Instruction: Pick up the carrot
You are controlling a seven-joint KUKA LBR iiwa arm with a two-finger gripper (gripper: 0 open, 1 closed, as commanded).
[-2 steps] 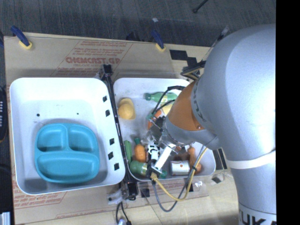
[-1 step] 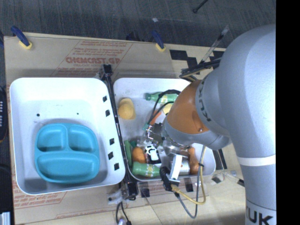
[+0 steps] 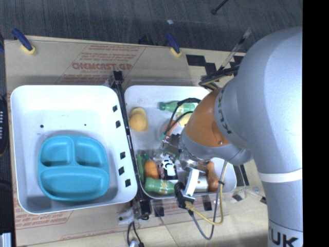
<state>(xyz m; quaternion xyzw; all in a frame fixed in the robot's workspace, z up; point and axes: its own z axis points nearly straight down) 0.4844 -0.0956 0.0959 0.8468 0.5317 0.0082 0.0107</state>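
End effector (image 3: 172, 175): low in the right bin's near end, hanging straight down from the orange-banded wrist among the toy food; whether it is wide, narrow or holding anything I cannot tell.
Carrot (image 3: 150, 169): the small orange piece at the near-left of the right bin, just left of the end effector and seemingly touching it; I take this for the carrot, though its shape is partly covered.
Why the arm sits so: judged from the task, the wrist is lowered over the orange piece for a grasp from above, since the pile leaves little room from the side.
Right bin (image 3: 154, 94): crowded at the near end; a green vegetable (image 3: 159, 187) lies along the near wall, just below the carrot.
Other items: a yellow round fruit (image 3: 138, 120) sits apart toward the far left; a green bottle-like piece (image 3: 172, 106) lies near the far wall.
Left bin (image 3: 61, 102): holds a blue divided tray (image 3: 74, 169), well apart from the work.
Hidden: the arm's grey bulk covers the right bin's right side; another orange-brown item (image 3: 212, 180) peeks from under the wrist, unidentifiable.
Tabletop (image 3: 92, 63): brown board with printed lettering.
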